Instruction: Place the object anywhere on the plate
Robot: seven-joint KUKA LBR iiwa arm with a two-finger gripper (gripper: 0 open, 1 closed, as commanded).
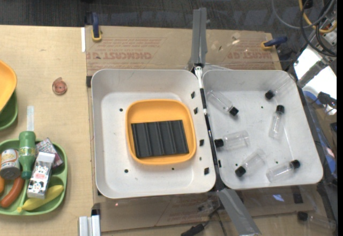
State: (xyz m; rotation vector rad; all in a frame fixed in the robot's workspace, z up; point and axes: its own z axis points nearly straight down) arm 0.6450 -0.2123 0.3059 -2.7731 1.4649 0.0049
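Cardboard (128, 50) under both bins bears red print, upside down; a word like "CHEMCRAFT" can only partly be made out. White left bin (107, 176), the one away from the arm's side, holds an orange-yellow plate (159, 109) with a dark ribbed insert (161, 139). White right bin (305, 133) holds scattered clear vials (231, 140) with black caps, all apart from the plate. How far the tool is open, or what it holds, cannot be told.

plate (159, 110) in left bin (107, 176), 6 vials (231, 140) scattered in right bin (305, 176)
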